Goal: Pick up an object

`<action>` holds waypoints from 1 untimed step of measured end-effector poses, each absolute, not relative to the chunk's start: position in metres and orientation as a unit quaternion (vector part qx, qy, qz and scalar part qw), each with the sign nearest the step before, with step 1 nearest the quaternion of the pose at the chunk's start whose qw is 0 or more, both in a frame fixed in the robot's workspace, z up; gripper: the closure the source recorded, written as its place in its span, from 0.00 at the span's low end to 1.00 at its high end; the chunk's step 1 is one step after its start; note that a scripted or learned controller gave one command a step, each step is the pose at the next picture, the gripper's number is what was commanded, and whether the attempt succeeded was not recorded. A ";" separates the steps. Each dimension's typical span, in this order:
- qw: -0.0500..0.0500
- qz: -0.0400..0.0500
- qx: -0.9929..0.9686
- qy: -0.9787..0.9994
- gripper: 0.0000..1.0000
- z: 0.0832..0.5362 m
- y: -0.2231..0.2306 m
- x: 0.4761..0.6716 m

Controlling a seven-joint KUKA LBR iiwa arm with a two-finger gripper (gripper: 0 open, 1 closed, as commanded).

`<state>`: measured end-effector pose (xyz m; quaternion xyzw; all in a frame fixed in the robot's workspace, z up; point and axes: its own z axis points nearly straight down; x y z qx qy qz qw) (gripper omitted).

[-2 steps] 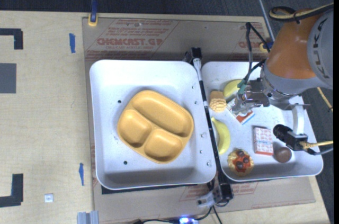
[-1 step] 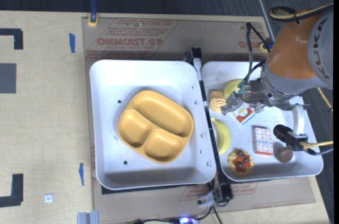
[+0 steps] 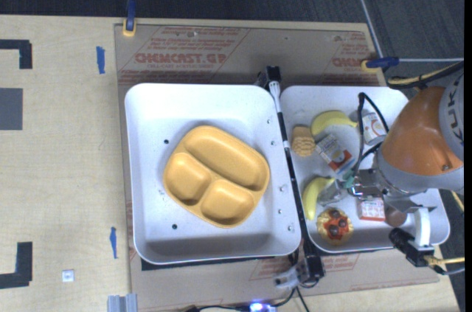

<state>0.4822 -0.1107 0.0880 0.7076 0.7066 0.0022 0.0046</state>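
Observation:
My gripper [image 3: 352, 182] hangs low over the middle of the right bin [image 3: 295, 105], under the grey wrist with the orange band [image 3: 420, 142]. Just to its left lies a yellow banana-like piece [image 3: 316, 195]. In front of that sits a round red and orange object with dark spots [image 3: 334, 223]. A second yellow piece [image 3: 331, 122] lies at the bin's back, with a tan ridged lump [image 3: 302, 141] to its left and a small red and white packet [image 3: 335, 150] between them and the gripper. The wrist hides part of the bin's right side.
The left bin [image 3: 147, 156] holds a large yellow divided plate [image 3: 215, 175]. A red and white card [image 3: 371, 209] lies under the wrist, and a white tag [image 3: 374, 127] sits at the back. A black divider rail [image 3: 284, 148] separates the bins.

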 end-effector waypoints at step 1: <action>0.009 0.003 0.708 0.706 1.00 0.099 -0.112 0.484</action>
